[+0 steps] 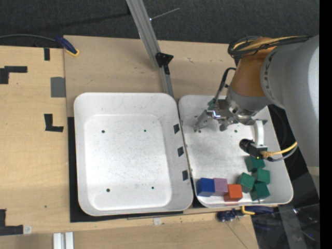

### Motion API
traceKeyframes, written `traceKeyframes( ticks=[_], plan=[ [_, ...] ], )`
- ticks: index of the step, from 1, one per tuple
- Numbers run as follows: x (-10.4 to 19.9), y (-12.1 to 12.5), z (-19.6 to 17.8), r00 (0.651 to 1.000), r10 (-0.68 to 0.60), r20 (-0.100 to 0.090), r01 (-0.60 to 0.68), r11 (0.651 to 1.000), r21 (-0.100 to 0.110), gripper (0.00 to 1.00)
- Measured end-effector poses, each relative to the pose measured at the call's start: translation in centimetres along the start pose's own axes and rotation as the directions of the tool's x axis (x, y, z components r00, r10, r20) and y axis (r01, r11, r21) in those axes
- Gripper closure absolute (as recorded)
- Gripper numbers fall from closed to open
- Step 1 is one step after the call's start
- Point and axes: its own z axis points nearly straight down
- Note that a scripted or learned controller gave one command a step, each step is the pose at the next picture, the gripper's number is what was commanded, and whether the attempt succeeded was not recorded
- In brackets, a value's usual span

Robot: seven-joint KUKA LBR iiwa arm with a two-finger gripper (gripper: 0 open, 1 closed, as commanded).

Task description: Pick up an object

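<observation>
My gripper (210, 124) hangs over the upper part of the right bin (215, 152), its two dark fingers spread apart and open with nothing between them. The blocks lie along the bin's lower edge, well below the gripper. A blue block (206, 185) sits beside a purple block (220, 184), and an orange block (234, 192) lies just right of those. Several green blocks (258, 178) cluster in the lower right corner.
The left bin (124, 149) stands beside the right one, their rims touching in the middle. A slanted metal pole (148, 32) runs down to the bins' top edge. A yellow cable (280, 153) hangs off the arm over the right bin's right side.
</observation>
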Motion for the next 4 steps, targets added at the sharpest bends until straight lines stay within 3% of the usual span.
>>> traceKeyframes(
  ticks=[1,2,4],
  plan=[
    [0.1,-0.1,3.1,1.0,0.0,0.0,0.0,1.0,-0.003,0.0],
    [0.2,0.0,1.9,1.0,-0.002,-0.001,0.002,1.0,-0.006,1.0],
    [0.3,0.7,-9.0,1.0,-0.001,0.0,0.001,1.0,-0.013,1.0]
  ],
)
